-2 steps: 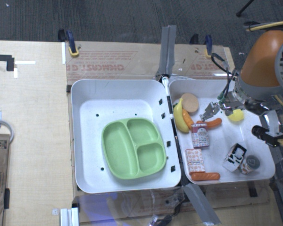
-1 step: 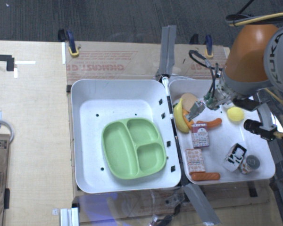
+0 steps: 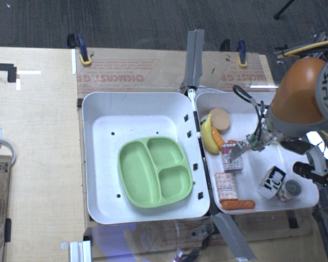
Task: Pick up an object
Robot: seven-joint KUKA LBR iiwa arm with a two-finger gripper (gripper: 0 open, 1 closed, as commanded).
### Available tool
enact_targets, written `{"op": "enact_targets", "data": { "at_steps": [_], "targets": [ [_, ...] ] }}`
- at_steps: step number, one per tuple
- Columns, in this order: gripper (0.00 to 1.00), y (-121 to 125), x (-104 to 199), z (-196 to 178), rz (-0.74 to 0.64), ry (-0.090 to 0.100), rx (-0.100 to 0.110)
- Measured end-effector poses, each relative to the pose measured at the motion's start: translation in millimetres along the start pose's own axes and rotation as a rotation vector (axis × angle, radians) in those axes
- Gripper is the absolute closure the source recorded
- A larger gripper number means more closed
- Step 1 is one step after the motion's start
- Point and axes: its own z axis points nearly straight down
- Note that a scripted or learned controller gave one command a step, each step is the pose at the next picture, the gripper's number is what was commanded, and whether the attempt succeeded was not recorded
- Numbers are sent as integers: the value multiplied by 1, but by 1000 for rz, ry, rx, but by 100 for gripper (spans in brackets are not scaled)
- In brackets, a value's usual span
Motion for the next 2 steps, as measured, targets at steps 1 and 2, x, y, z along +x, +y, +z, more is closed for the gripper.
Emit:
{"op": "enact_targets", "data": {
  "at_steps": [1, 2],
  "targets": [
    [0, 26, -14, 32, 92, -10, -15],
    [100, 26, -17, 22, 96, -15, -18]
  ]
}}
